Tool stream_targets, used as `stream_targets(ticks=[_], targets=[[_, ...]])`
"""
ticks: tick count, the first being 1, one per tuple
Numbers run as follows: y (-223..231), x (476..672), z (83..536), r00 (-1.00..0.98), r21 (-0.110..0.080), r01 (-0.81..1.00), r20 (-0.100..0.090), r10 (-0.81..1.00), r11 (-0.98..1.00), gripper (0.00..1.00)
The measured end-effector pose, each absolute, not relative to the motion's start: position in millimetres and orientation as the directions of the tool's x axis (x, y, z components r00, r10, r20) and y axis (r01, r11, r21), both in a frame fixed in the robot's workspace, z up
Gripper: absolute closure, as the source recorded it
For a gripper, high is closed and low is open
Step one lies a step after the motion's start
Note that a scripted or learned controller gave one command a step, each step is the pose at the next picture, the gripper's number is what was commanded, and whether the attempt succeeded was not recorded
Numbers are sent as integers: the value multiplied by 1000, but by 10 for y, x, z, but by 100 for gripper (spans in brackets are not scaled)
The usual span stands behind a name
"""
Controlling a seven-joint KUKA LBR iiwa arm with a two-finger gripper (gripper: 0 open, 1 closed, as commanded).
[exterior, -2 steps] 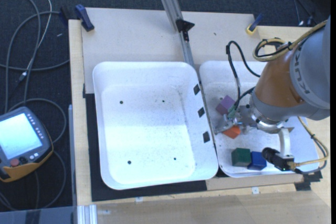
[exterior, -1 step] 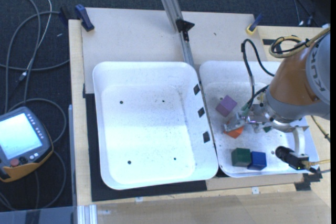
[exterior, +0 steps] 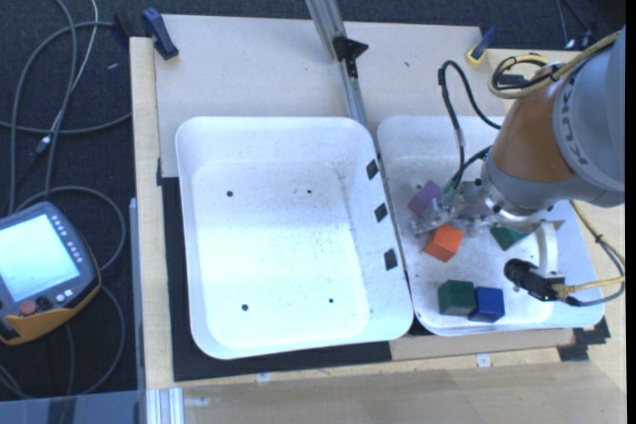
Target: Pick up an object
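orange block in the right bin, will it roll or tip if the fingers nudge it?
The orange block looks boxy with flat faces, so it would probably slide, not roll. It sits tilted beside the gripper, so a nudge may tip it flat. It looks rigid and likely light.

arm point(exterior: 571, 129) cropped at right, green piece point(exterior: 509, 237) half-hidden

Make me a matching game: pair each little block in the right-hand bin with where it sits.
Things:
1. purple block
2. orange block
3. blue block
4. dark green block

Places:
A. front of the bin, left of the blue one
B. just below the gripper
C. nearest the bin's front edge, right of the dark green one
D. farthest back, near the divider

Pairs: 1-D, 2-B, 3-C, 4-A
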State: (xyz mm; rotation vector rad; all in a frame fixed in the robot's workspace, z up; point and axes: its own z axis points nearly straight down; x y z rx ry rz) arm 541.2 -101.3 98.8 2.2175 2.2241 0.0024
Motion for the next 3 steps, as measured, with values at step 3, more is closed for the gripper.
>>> stream_targets(ticks=[3], targets=[[-835,5052,993,0,-1,1000,1,1000,0,0]])
